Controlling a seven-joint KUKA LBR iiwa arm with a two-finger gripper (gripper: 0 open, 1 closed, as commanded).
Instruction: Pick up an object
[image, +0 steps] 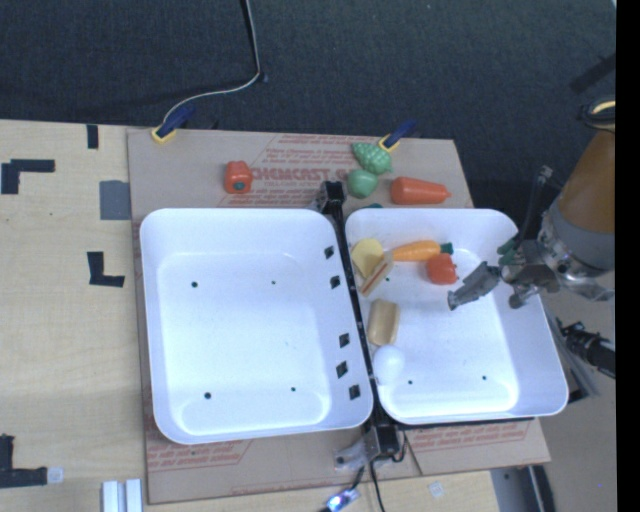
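Observation:
The right bin (520, 390) holds a yellow wedge (364, 257), an orange carrot (415, 250), a red tomato (441, 268), a tan bread piece (383, 322) and a white egg (388, 361). My gripper (496, 291) hangs over the right side of this bin, open, with its fingers spread and nothing between them. One dark fingertip (468, 291) points left, just right of and below the tomato, apart from it.
The left bin (160, 300) lies beside the right one, with a black clip strip (345, 300) along the shared rim. Behind the bins on the cardboard lie a red item (237, 177), two green items (372, 157) (360, 183) and a red-orange carrot (418, 190).

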